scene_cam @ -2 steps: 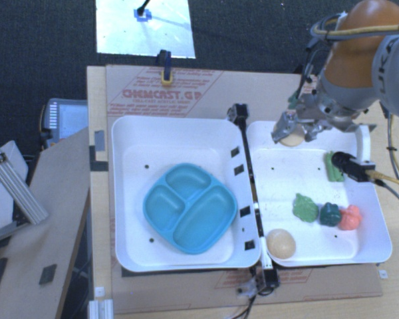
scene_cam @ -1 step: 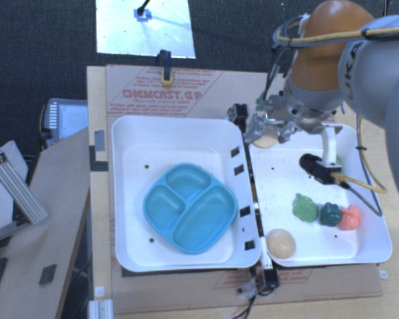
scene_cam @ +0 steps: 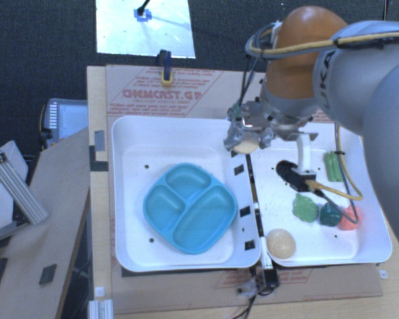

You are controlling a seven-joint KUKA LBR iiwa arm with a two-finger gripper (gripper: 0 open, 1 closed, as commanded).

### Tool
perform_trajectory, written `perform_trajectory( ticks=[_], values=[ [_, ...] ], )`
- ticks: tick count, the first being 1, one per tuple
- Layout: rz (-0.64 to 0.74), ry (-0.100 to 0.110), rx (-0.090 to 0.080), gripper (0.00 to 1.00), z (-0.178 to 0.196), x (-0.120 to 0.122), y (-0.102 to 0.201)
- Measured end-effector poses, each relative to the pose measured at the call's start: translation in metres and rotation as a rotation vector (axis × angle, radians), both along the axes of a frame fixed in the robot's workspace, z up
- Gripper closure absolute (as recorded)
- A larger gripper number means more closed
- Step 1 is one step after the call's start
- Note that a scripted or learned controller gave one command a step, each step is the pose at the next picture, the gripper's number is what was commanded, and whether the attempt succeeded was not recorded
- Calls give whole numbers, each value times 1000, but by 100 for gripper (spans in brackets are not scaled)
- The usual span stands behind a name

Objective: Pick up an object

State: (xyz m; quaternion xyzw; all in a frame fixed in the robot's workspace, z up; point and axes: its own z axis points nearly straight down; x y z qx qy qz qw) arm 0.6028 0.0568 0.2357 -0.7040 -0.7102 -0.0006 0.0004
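Note:
My gripper [scene_cam: 247, 138] hangs over the divider between the two bins, near their far edge. A small pale tan object [scene_cam: 245, 145] sits between its fingers, and they are shut on it. In the right bin [scene_cam: 372, 244] lie a green stick-shaped piece [scene_cam: 332, 166], a green lumpy toy [scene_cam: 306, 208], a teal piece [scene_cam: 330, 214], an orange-pink piece [scene_cam: 350, 220] and a beige ball [scene_cam: 280, 242]. The arm hides the bin's far right corner.
A blue divided plate [scene_cam: 189, 207] lies in the middle of the left bin [scene_cam: 130, 178]. A yellow clamp [scene_cam: 166, 68] stands on the cardboard behind the bins. A grey panel lies to the left of the bench.

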Motion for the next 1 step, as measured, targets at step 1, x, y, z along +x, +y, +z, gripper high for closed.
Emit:
perform_trajectory(
  ticks=[1],
  values=[
    [0, 0, 0, 100, -7, -6, 44]
  ],
)
